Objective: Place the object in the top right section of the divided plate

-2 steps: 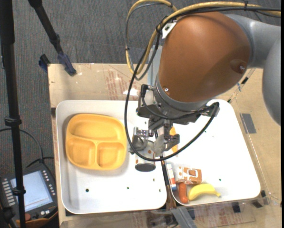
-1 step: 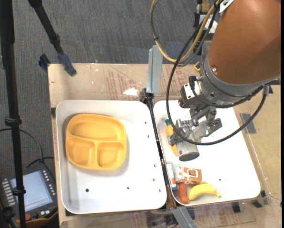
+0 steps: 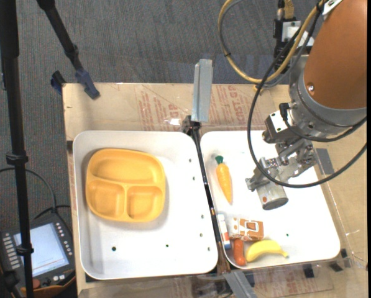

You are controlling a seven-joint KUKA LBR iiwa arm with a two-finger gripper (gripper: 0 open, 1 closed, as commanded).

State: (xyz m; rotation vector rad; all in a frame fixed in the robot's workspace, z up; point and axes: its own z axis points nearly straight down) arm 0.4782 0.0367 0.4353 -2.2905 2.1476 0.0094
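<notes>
A yellow divided plate (image 3: 126, 153) lies in the left bin (image 3: 141, 253), toward its left side, with three sections that hold nothing. A toy carrot (image 3: 224, 180) lies in the right bin (image 3: 306, 228) near the divider wall. My gripper (image 3: 269, 185) hangs low over the middle of the right bin, just right of the carrot and apart from it. A short grey cylinder (image 3: 274, 198) shows at its lower end; I cannot tell whether that is part of the gripper or a separate thing.
At the right bin's front edge lie a banana (image 3: 266, 249), an orange and white carton (image 3: 247, 228) and a small red item (image 3: 238, 251). A grey post (image 3: 202, 92) stands behind the bins where they meet. Cables loop above the wrist.
</notes>
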